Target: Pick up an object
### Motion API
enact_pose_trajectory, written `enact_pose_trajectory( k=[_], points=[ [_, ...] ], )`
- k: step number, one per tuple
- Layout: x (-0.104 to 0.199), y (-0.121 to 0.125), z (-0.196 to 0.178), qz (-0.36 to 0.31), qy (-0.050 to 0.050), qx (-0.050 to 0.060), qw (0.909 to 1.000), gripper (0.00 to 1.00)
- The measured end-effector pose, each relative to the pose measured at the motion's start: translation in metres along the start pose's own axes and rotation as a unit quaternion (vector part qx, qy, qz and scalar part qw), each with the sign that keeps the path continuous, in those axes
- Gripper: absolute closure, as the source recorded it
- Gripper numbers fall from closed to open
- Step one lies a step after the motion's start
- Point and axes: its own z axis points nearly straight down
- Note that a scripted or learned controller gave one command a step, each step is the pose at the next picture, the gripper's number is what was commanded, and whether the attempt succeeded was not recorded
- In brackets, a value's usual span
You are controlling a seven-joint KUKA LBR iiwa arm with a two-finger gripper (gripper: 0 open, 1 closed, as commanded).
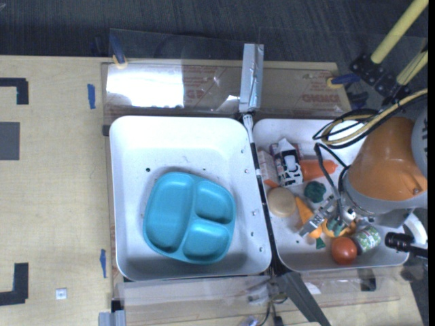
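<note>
we see the arm's gripper (pixel 327 217) lowered into the right bin (pixel 299 255) among toy food, beside a red tomato (pixel 344 250), likely seeking a pick; we cannot tell its state. a blue divided plate (pixel 189 216) fills the left bin (pixel 136 141).

blue plate (pixel 190 216) | white bins (pixel 129 182) | red tomato (pixel 344 250) | orange carrot (pixel 317 169)

you're looking at a robotics lab: a plywood bench (pixel 47 182) with tape marks (pixel 16 90) left of the two white bins (pixel 129 182), and bundled cables (pixel 353 124) right of them.
</note>
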Motion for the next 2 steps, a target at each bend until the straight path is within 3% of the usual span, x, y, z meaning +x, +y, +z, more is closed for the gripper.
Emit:
enact_pose_trajectory(
  k=[1, 2],
  points=[
    [0.0513, 0.0431, -0.1106, -0.001, 0.004, 0.002, 1.0000, 1.00],
    [0.0505, 0.0433, -0.1192, 0.000, 0.003, 0.003, 1.0000, 1.00]
  ],
)
